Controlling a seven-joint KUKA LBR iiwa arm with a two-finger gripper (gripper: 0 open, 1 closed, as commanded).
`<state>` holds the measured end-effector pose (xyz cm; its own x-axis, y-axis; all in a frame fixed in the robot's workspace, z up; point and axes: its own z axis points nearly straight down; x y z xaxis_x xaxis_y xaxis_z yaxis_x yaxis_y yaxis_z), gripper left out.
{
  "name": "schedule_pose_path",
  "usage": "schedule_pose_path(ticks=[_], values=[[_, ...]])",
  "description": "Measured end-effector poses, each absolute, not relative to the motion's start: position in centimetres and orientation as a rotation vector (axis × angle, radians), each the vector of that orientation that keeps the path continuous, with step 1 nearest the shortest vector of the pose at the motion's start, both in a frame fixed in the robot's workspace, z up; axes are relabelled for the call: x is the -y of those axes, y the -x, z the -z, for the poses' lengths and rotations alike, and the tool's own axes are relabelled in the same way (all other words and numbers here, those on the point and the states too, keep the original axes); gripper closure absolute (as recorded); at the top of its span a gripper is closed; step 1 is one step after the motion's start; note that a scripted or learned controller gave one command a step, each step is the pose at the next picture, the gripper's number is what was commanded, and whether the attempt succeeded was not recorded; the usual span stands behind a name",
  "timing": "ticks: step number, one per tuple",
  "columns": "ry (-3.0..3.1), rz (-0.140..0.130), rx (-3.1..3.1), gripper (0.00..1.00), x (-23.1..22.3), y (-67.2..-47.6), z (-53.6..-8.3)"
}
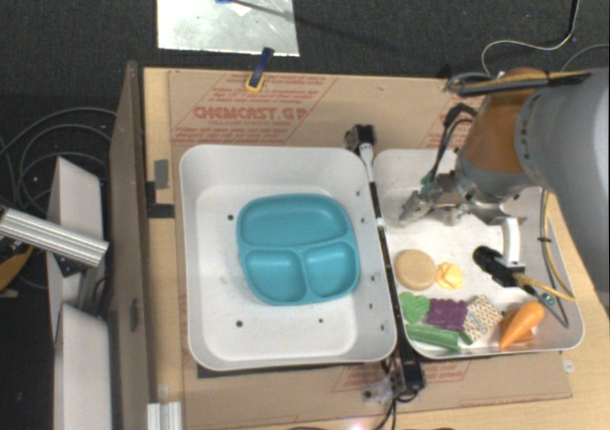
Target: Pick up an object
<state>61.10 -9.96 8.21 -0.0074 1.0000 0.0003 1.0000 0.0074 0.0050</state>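
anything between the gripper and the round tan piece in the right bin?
Nothing visible. The gripper hangs above the right bin's upper part; bare white floor separates it from the round tan piece below.

Arm (562,133): 1 unit, smooth rounded grey casing, orange band (496,137) above the wrist. Thin dark cable (444,147) looped alongside. Wrist end: grey metal gripper (434,201), small parts blurred.
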Motion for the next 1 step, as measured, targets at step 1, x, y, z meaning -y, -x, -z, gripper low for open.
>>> schedule_pose_path(ticks=[1], values=[[-2.211, -0.007, -2.224, 0.00, 12.23, -65.44, -8.58]])
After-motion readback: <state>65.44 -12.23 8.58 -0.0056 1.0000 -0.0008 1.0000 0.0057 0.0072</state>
